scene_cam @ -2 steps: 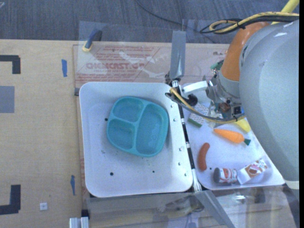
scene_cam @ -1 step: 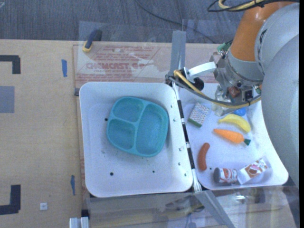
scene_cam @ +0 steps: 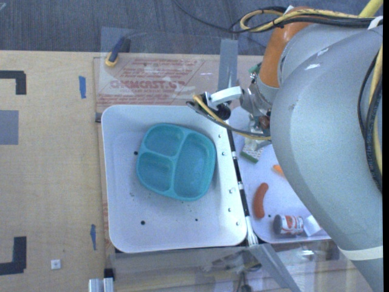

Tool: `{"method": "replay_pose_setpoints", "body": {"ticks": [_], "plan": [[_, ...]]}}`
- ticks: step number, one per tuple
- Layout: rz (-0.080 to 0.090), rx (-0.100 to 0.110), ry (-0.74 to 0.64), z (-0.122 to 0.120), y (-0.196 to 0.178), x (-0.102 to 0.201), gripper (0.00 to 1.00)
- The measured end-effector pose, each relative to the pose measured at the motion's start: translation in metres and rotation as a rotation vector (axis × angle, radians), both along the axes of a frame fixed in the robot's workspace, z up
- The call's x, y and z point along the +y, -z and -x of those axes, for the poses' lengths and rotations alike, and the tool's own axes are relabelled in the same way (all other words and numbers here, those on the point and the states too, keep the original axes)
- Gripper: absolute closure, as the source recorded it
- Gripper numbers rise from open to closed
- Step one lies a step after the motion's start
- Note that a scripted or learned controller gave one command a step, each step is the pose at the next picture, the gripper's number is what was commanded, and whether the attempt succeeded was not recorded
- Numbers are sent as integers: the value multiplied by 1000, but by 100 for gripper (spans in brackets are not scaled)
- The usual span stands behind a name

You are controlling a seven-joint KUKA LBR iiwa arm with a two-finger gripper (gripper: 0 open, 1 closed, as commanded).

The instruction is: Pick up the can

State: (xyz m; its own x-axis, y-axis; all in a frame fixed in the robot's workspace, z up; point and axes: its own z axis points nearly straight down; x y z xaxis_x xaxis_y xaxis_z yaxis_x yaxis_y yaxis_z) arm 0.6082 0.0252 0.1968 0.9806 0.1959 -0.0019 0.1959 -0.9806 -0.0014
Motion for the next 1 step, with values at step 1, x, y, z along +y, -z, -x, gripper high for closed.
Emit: {"method": "replay_pose_setpoints", "body": {"ticks": [1], "plan": [[0,1,-106,28,-72,-101,100]]}}
